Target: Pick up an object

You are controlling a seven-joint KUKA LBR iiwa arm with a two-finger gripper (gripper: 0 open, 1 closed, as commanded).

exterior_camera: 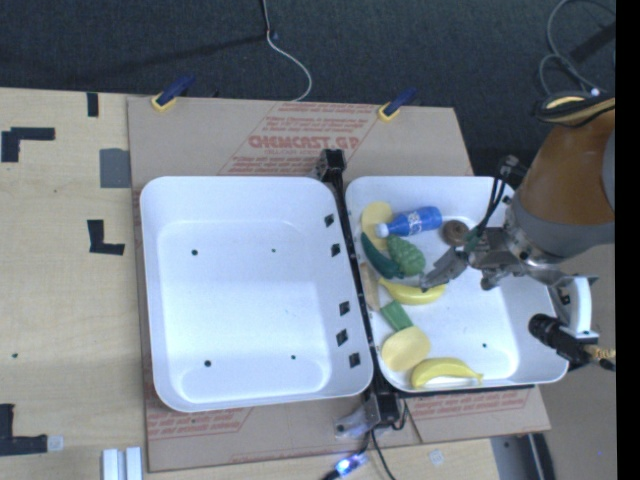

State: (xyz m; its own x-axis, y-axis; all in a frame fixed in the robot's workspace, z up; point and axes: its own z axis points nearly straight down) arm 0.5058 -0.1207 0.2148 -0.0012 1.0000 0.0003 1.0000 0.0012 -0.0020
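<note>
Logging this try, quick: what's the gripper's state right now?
Gripper: low in the right bin, at the yellow banana; open or closed cannot be told.

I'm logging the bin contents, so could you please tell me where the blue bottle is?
The blue bottle lies in the right bin, near its far wall, between a yellow piece on its left and a small brown round object on its right.

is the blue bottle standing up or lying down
Lying down: the blue bottle rests on its side in the right bin, its length running across the floor.
</note>
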